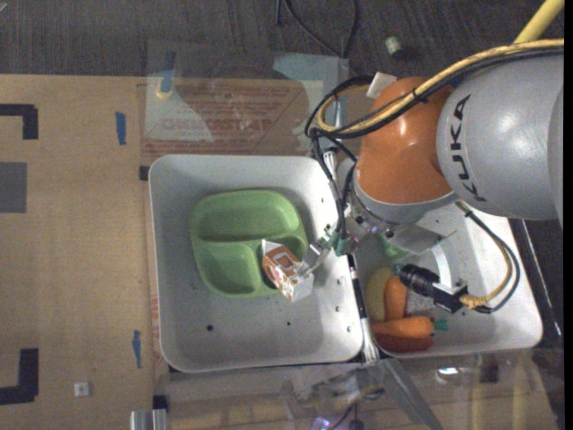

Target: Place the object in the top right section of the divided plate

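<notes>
The arm (483,124) is the biggest thing in view, a smooth grey shell with a glossy orange dome, hung with yellow and black cables and reaching in from the right. Under it the cardboard-brown bench (72,267) bears two shallow white bins with rounded corners. The left bin (260,339) has a matt floor dotted with a few small dark holes. The right bin (519,316) holds a yellow, rounded piece and an orange carrot-shaped toy (405,330) lying near its front wall. In the left bin sits a green plastic divided plate (224,231), rounded-square, with raised ridges between its sections. A small box (284,271), white with orange and red print and sharp edges, is tilted over the plate's lower right rim, partly on the plate and partly above the bin floor. The gripper (309,260) is at the box's right side, its thin metal fingers closed about the box's upper edge.
</notes>
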### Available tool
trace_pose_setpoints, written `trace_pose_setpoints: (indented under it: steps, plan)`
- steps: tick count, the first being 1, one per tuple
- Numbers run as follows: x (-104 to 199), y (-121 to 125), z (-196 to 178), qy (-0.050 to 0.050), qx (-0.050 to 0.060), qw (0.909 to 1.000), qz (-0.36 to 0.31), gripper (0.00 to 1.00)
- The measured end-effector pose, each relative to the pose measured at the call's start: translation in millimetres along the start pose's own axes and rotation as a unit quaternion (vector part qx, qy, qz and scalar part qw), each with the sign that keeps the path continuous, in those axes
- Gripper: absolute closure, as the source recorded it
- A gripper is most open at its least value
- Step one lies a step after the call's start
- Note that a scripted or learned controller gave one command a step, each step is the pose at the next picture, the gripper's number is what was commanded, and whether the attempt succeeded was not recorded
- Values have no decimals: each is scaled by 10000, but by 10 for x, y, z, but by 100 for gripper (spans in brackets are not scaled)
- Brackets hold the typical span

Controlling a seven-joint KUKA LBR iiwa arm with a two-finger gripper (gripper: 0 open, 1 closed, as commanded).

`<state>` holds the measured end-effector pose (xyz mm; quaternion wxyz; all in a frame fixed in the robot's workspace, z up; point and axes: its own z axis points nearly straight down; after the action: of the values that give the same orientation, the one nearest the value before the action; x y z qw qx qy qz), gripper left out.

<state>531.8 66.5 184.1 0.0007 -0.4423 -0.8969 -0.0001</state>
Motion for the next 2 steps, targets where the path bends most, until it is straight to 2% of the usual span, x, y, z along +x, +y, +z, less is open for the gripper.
trace_pose_setpoints:
  steps: [1,2]
  plan:
    - [-968,537,-1291,-24,-20,9911,1331,0]
    - [-1278,136,-1066,-8,1,9857,1684,0]
